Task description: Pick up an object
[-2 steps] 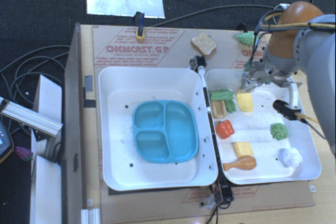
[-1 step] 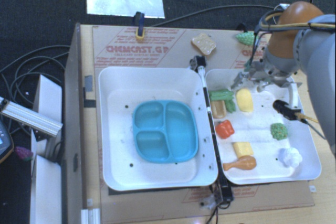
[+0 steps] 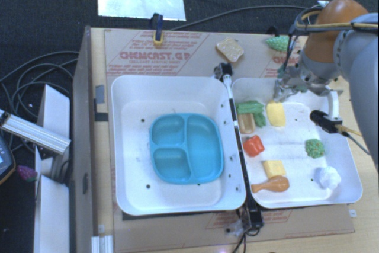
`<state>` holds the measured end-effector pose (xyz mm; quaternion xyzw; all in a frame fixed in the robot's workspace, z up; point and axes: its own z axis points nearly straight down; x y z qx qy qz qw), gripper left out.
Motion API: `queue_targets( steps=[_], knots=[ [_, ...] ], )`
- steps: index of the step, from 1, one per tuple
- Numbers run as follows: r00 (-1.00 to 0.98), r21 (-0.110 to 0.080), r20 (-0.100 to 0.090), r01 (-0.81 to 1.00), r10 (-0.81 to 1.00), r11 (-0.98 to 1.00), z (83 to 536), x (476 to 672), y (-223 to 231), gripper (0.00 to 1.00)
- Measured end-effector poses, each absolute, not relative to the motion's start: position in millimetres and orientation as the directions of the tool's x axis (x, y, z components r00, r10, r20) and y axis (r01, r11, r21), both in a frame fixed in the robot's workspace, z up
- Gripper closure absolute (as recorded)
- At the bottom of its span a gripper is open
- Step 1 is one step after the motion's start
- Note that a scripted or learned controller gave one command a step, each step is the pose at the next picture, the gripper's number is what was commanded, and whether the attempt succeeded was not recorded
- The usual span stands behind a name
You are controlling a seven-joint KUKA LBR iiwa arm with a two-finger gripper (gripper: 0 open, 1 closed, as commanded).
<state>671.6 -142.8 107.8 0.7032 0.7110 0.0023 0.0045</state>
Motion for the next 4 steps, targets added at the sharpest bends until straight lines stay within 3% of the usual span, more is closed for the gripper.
queue_targets(
  steps=[1, 2, 3, 4],
  knots=[
    [-0.011, 0.009, -0.003, 1.0, 1.0, 0.011, 107.6, 671.5, -142.8, 0.0],
    [-0.002, 0.002, -0.001, 1.0, 1.0, 0.002, 86.8, 660.3, -148.5, 0.0],
    [-0.004, 0.005, -0.002, 1.0, 1.0, 0.004, 98.3, 661.5, -148.6, 1.0],
    [-0.004, 0.005, -0.003, 1.0, 1.0, 0.004, 98.1, 661.4, -148.6, 0.0]
  ],
)
